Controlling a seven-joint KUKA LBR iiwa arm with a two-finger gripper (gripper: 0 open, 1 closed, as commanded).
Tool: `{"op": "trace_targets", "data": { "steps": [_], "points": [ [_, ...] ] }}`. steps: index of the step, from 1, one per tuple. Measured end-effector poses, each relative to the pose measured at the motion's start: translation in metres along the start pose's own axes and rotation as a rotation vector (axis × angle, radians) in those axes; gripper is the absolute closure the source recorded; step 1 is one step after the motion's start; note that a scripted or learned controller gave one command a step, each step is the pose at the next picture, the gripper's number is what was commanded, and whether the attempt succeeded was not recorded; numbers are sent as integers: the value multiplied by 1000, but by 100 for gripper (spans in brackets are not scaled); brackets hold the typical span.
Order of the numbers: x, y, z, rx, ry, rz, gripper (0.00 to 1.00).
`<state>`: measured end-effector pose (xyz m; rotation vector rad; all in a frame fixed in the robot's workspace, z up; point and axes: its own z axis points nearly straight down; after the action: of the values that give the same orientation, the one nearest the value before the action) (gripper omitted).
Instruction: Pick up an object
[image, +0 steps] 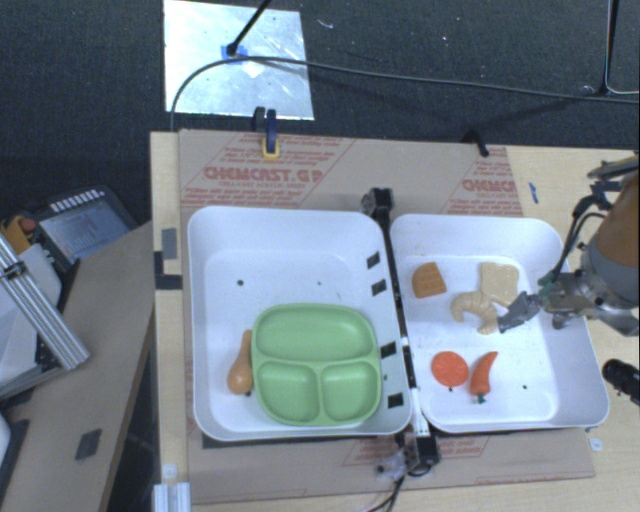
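Observation:
The right bin (575, 400) holds several small food items. A brown toast-like piece (429, 280) lies at its back left. A cream square piece (499, 277) and a cream croissant shape (472, 306) lie in the middle. A red round slice (449, 369) and a red-orange pepper (484, 372) lie toward the front. My gripper (517, 312) reaches in from the right, low over the bin. Its tip is just right of the croissant shape, close to it or touching it. Nothing is seen held in it.
In the left bin (215, 300), a green divided plate (315, 362) sits at the front, with a tan gourd-shaped item (241, 366) beside its left edge. A black divider clip strip (392, 300) runs between the bins. Cables cross the dark floor behind the bench.

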<state>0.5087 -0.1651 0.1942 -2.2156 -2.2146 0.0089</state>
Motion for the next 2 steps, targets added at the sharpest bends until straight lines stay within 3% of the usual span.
{"op": "trace_targets", "data": {
  "steps": [1, 2],
  "points": [
    [0, 3, -6, -11, -2, -3, 0],
    [-10, 2, 50, -8, -2, -1, 0]
  ]
}}
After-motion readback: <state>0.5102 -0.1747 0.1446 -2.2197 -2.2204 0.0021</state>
